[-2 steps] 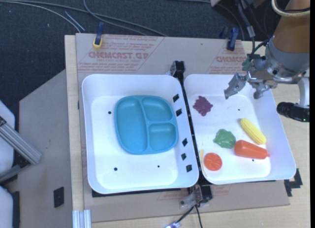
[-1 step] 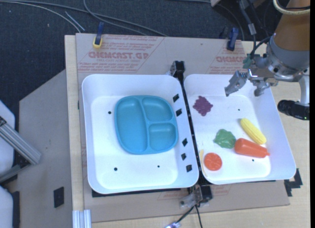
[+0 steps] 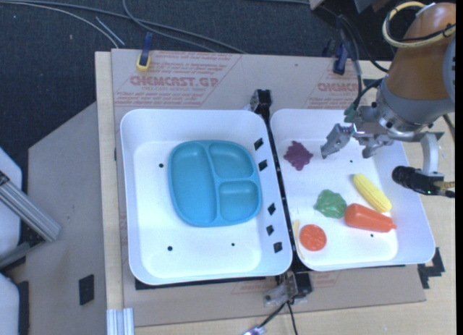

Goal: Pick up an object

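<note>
From my console I see the arm (image 3: 419, 58) reaching in from the right, its hand (image 3: 352, 140) hanging over the far part of the right bin (image 3: 412, 254). The fingers (image 3: 333, 142) are spread wide, with nothing between them.

Just left of the hand, a purple grape bunch (image 3: 297, 155) lies on the bin floor near the divider between the bins. Nearer to me in the same bin I have a yellow corn cob (image 3: 372, 192) lying at a slant, an orange carrot (image 3: 369, 218) touching its near end, a green leafy vegetable (image 3: 330, 203) just left of the carrot, and a round orange-red tomato (image 3: 312, 237) close to the near edge. All five toy foods rest apart from the hand.

The left bin (image 3: 145, 254) carries a blue sectioned plate (image 3: 215, 181) near its middle. Both bins sit on a cardboard sheet (image 3: 181, 77) laid over the desk (image 3: 65, 167).
</note>
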Controlling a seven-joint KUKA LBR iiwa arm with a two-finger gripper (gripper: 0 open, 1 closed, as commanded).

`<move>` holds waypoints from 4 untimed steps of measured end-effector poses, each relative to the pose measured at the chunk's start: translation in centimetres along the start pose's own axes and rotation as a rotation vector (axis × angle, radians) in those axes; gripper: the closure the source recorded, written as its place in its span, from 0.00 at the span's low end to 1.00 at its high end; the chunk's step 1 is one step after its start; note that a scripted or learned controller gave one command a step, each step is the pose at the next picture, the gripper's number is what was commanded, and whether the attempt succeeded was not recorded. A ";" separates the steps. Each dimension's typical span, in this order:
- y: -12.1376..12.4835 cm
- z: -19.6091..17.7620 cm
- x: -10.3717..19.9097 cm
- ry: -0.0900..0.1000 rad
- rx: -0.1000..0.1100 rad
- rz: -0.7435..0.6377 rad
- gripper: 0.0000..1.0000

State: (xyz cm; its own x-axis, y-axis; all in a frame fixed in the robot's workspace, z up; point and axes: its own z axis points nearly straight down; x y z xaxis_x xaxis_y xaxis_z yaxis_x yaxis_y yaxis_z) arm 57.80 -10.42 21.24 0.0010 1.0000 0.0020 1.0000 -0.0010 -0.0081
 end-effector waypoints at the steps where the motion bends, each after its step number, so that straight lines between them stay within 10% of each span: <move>1: -0.6 4.5 -0.3 0.000 -0.002 0.000 0.00; 2: 0.0 10.2 -1.0 0.000 -0.001 0.000 0.00; 3: 0.2 8.7 -1.0 0.000 -0.008 0.000 1.00; 4: 0.1 2.2 -0.8 -0.003 -0.015 -0.002 1.00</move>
State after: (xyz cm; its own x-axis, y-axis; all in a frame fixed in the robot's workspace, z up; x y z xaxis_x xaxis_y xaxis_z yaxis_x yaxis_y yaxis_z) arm 57.87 -11.24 19.04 -0.0011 1.0000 -0.0010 1.0000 0.0011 0.0068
